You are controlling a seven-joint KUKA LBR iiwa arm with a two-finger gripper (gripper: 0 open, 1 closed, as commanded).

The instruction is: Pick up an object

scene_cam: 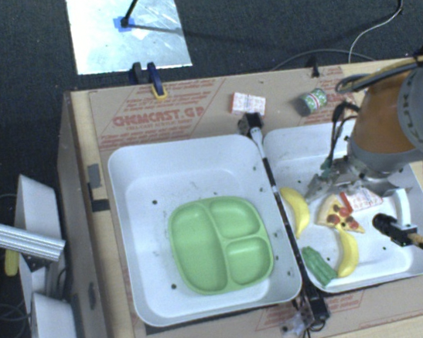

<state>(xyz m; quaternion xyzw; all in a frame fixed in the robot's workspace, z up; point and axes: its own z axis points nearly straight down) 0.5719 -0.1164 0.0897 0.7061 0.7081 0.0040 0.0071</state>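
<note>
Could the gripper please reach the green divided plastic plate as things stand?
Probably yes: the green divided plastic plate lies uncovered in the left white bin, and the gripper is over the right white bin.

A small white card [247, 103] with red print lies near the far edge of the surface [179, 102]. A green-and-white can [313, 100] lies further right. A blue clamp [153, 79] sits on that edge, leftward.

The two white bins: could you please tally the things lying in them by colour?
Green: 2 (divided plate, small ridged piece)
Yellow: 2 (upper banana, lower banana)
Orange with red: 1 (pizza-like slice)
Red and white: 1 (flat piece beside the slice)
Total: 6
</note>
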